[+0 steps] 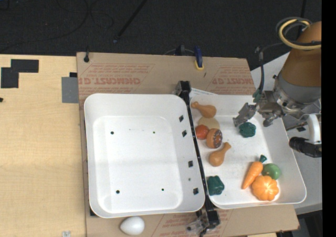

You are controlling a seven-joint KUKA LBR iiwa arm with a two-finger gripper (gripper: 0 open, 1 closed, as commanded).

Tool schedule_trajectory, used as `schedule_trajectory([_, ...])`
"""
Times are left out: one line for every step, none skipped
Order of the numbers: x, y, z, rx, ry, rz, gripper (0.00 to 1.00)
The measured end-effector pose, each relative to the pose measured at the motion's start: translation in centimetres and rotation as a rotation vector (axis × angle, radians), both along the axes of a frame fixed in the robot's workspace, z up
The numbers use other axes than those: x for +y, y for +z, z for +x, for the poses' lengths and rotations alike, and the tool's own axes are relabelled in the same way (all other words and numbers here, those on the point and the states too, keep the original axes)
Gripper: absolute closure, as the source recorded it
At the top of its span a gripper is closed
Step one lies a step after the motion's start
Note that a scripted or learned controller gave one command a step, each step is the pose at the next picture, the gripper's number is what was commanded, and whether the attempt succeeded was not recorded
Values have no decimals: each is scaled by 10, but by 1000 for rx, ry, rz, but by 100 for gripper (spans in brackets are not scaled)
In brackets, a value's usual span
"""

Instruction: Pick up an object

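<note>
White egg [132, 225] nearest, lying outside left bin [100, 126]. Target: small dark-green toy [247, 129] in right bin [294, 178], upper part. My gripper [254, 114] just above it, fingers spread, nothing held. Looks light, rigid, smooth; pinch across middle.

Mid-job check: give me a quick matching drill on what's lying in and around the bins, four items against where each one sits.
Items:
1. carrot
2. white egg
3. dark green piece
4. teal piece

Places:
A. on the cardboard, outside the left bin's near edge
B. right bin, near corner beside the divider
C. right bin, just below the pincer
D. right bin, beside the orange fruit

Pairs: 1-D, 2-A, 3-B, 4-C
</note>
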State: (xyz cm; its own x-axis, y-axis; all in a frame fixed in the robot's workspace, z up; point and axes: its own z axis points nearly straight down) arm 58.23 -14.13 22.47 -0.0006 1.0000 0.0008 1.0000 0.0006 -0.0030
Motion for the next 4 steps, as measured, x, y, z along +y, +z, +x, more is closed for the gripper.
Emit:
schedule_trajectory([48, -145, 61, 2, 5, 2, 0])
schedule_trajectory([45, -127, 61, 1, 0, 0, 100])
schedule_trajectory([48, -125, 61, 0, 1, 0, 100])
schedule_trajectory([100, -31, 63, -8, 4, 1, 100])
